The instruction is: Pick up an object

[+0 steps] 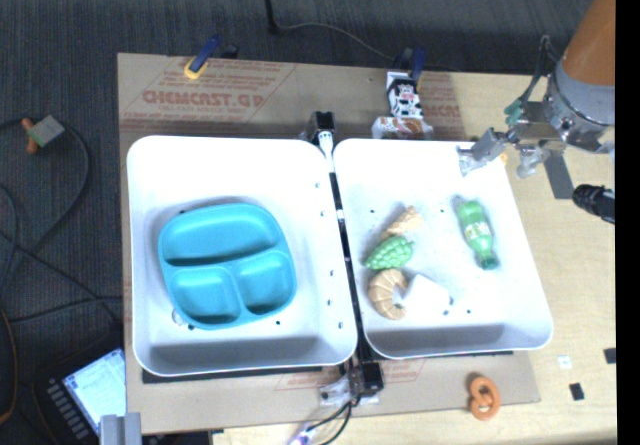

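The right bin (520, 333) holds a green toy bottle (477, 231), a green bunch of grapes (389, 253), a tan croissant (388, 293), a pale cone-shaped pastry (405, 221) and a small white piece (430, 291). My gripper (503, 157) hangs over the bin's far right corner, above and beyond the bottle. Its two fingers are spread open with nothing between them.
In the left bin (140, 233) lies a blue divided plate (228, 263). A small cow figure (403, 103) stands behind the bins. An orange pretzel-like ring (484, 395) lies on the bench in front of the right bin. Cables run over the floor at left.
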Action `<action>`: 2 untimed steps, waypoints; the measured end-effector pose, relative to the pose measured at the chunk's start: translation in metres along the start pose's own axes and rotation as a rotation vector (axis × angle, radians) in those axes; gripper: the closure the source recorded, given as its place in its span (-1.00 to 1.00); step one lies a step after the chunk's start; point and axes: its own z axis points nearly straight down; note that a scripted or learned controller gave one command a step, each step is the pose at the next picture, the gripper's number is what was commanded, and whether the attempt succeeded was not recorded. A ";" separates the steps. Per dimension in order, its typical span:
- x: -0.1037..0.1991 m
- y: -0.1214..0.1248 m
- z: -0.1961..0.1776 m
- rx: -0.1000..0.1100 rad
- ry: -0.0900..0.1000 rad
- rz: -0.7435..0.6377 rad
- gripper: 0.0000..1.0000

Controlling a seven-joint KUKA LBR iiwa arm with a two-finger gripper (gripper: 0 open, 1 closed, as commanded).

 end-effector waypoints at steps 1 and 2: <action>-0.021 0.021 0.139 0.003 0.001 0.001 -1.00; 0.012 0.009 0.182 -0.005 -0.002 0.000 -1.00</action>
